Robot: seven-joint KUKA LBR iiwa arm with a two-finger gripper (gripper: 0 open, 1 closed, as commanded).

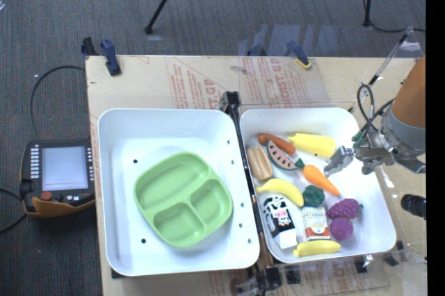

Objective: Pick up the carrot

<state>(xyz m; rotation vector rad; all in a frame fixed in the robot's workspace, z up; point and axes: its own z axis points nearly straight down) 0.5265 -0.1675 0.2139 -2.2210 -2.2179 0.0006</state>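
I see the pincer (345,159) with fingers apart, clamping nothing, just right of the carrot (320,180) in the right bin (381,218).

One fixed camera looks down at a slant from above the bench (201,76), far enough to take in both white bins (111,149) and the floor behind.

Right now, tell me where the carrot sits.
The carrot lies in the right bin near its middle, between the watermelon slice and the purple grapes, just above the broccoli. The end effector hovers just to its upper right.
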